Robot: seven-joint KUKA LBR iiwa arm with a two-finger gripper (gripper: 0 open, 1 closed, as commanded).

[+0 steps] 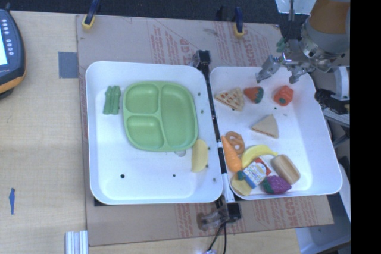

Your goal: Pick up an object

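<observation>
Camera view: the gripper (281, 72) hangs at the upper right, its fingers spread wide and holding nothing. A red-orange toy (283, 95) lies just below it in the right bin (326, 128).

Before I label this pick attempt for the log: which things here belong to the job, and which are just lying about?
Job:
- gripper, fingers spread, above the right bin
- strawberry
- orange toy
- waffle

Lying about:
- green divided plate
- green bean piece
- handheld controller
- clamps
</observation>
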